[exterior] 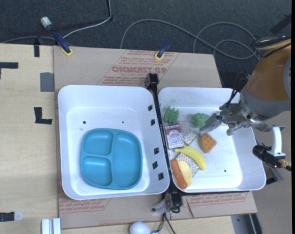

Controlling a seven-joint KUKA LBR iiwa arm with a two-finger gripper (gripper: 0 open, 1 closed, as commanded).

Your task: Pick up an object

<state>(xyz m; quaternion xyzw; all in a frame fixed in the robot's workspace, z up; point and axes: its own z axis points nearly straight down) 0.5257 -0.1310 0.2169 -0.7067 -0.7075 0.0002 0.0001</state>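
Note:
My gripper [220,127] hangs over the right bin [245,177], near its right middle, open with only white bin floor showing between its fingers. Its left fingertip is right beside a green leafy toy [200,119]. An orange-brown block [207,142] lies just below and left of the gripper. Further left lie another green toy [171,115], a red and white packet [175,135] and a small checked piece [189,138]. A yellow banana [191,156] and a red-orange fruit slice [180,173] rest near the bin's front left.
The left bin [72,101] holds a blue divided plate [111,158]. A black divider [157,130] runs between the bins. Cables trail over the dark floor behind the cardboard sheet [138,67]. The right bin's front right floor is bare.

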